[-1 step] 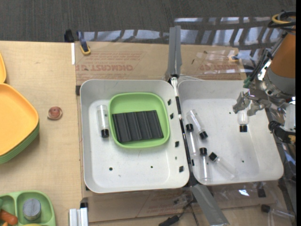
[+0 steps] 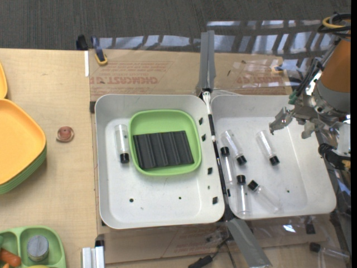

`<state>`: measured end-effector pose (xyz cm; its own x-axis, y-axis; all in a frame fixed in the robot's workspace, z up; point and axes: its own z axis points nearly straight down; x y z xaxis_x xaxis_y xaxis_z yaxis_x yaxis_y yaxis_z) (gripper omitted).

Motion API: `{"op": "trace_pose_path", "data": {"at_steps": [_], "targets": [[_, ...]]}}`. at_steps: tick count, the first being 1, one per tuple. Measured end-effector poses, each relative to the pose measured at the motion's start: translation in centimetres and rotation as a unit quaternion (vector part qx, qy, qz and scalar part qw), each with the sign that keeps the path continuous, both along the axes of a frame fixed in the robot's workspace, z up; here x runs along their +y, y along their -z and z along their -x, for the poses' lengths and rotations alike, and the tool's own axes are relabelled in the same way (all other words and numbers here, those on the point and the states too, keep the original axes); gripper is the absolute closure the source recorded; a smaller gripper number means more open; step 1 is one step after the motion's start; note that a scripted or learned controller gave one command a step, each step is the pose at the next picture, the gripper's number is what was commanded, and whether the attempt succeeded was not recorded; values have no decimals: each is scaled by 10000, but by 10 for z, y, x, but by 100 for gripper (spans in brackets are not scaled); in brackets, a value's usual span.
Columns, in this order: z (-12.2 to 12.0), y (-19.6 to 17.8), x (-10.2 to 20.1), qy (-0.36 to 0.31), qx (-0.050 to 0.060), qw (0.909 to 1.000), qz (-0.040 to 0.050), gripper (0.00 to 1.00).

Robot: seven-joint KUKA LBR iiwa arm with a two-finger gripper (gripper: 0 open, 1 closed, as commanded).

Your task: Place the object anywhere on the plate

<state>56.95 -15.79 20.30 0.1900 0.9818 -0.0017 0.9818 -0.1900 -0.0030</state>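
Note:
A green square plate point(image 2: 165, 119) lies in the left bin point(image 2: 156, 211) with a dark ridged pad point(image 2: 163, 149) on it. Just left of the plate rests a clear tube with a black cap point(image 2: 121, 143). The right bin point(image 2: 301, 202) holds several more clear capped tubes, among them one point(image 2: 232, 147) near the divider and one point(image 2: 267, 148) in the middle. My gripper point(image 2: 290, 128) hovers over the right bin's upper right part, above and to the right of the middle tube. Its fingers are spread open with nothing between them.
A stack of orange plates point(image 2: 17, 144) and a small red knob point(image 2: 65, 133) sit on the bench left of the bins. A green compartment tray point(image 2: 28, 249) is at the bottom left. A grey divider point(image 2: 207, 66) runs between the bins.

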Motion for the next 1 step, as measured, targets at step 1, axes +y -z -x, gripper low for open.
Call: {"op": "trace_pose_path", "data": {"at_steps": [1], "targets": [[47,15,-58,744,3,9972,-3,0]]}}
